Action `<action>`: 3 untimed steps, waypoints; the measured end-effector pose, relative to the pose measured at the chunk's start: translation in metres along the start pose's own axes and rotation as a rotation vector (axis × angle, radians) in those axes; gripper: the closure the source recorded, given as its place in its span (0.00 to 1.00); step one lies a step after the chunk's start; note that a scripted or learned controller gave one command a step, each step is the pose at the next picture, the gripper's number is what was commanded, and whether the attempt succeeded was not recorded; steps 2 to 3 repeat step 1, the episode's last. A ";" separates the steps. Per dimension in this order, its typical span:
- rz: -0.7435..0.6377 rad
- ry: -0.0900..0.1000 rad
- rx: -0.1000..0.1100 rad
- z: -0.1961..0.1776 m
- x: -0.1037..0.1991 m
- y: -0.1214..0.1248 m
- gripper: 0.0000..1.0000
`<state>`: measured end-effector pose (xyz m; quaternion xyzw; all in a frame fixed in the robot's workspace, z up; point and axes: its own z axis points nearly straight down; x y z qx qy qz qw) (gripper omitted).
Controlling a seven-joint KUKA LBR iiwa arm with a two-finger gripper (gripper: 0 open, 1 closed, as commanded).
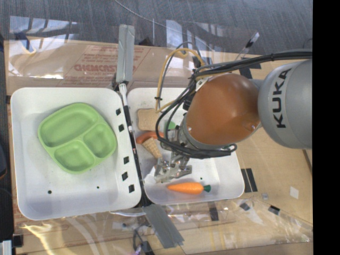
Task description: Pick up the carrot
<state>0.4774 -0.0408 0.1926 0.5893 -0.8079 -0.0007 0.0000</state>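
Wrist housing (220,110): large orange-brown dome, closest to the lens, hanging over the middle of the right bin and hiding much of its floor.
Arm (289,108): grey link with KUKA lettering, reaching in from the right edge; black and yellow cables looped over the dome.
End effector (172,170): metal fingers pointing down below the dome, just above the carrot and slightly to its left; nothing visibly held; open or closed cannot be told at this slant.
Carrot (185,188): orange with a green stub at its right end, lying flat and roughly lengthwise along the near wall of the right bin (234,187); apart from the fingers, not gripped.
Other items: a tan block (147,119) and an orange-and-beige piece (149,141) beside the bin's left wall, possibly toy food, partly hidden by the dome.
Left bin (21,142): white, holding a green divided plate (77,137) with three compartments.
Tabletop (276,195): brown board with clear sheeting and tape strips at the near edge.
Stage: approach judged near its end, descent and closing not yet done.
Risk, offset: fingers seem left of the carrot's middle, so closing there could pinch only the tapered tip and let it slip out.
Risk, wall: carrot close to the near rim, so a finger could land on the wall or push the carrot against it.
Risk, roll: round body likely to turn away under a one-sided touch.
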 end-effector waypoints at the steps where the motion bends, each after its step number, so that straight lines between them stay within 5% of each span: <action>1: -0.182 -0.001 0.001 0.001 -0.074 0.025 1.00; 3: -0.182 -0.001 0.001 0.001 -0.074 0.025 1.00</action>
